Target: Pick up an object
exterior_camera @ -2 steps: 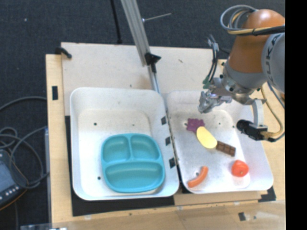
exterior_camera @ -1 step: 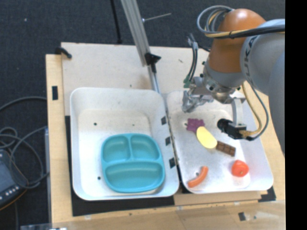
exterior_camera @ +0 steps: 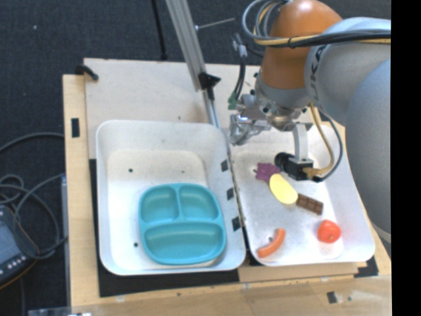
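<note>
You look down at a slant on a pale wooden table (exterior_camera: 141,87) standing on dark carpet (exterior_camera: 66,18). Loose black cables (exterior_camera: 23,176) lie on the carpet to the left of the table. At the table's far side a slim metal post (exterior_camera: 187,38) rises out of the top of the frame.

Two shallow white bins sit side by side on the table, their inner walls touching. The left bin (exterior_camera: 118,143) holds one thing: a teal plate (exterior_camera: 182,224) with three compartments, lying flat in the near half.

The right bin (exterior_camera: 352,239) holds the small things you could pick. Nearest to you are a curved orange piece (exterior_camera: 272,242) and, to its right and apart from it, a red ball (exterior_camera: 329,231). Behind them lies a brown bar (exterior_camera: 309,205), and a yellow oval (exterior_camera: 283,189) touches its left end. Just beyond the oval is a small purple piece (exterior_camera: 266,171).

The end effector (exterior_camera: 240,131) sits at the far left corner of the right bin, close to the wall shared by the bins and beyond the purple piece. You cannot tell whether it is released or clenched. The grey arm (exterior_camera: 358,64) with its orange band (exterior_camera: 296,31) comes in from the right.
</note>
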### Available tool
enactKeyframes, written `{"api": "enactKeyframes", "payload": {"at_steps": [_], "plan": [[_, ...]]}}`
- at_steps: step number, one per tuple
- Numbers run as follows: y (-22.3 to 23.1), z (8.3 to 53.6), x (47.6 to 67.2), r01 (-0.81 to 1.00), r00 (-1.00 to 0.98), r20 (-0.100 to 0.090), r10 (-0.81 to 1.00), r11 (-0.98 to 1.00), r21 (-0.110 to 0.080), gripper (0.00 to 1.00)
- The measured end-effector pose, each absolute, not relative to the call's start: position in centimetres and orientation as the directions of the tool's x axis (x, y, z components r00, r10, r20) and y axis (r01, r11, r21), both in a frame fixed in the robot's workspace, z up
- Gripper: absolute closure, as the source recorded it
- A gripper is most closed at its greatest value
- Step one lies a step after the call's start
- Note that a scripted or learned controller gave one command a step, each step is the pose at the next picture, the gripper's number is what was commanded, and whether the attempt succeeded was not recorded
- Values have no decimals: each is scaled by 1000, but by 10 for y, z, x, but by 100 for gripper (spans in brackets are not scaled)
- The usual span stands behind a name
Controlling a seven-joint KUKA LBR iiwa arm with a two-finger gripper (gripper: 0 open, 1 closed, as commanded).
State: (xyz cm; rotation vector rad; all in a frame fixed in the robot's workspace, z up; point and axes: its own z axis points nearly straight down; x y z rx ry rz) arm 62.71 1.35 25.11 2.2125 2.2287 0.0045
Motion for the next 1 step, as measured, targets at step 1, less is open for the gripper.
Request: {"api": "enactKeyframes", "payload": {"at_steps": [1], "plan": [[56,250,634,1000,-7,0,1000,7,2,100]]}}
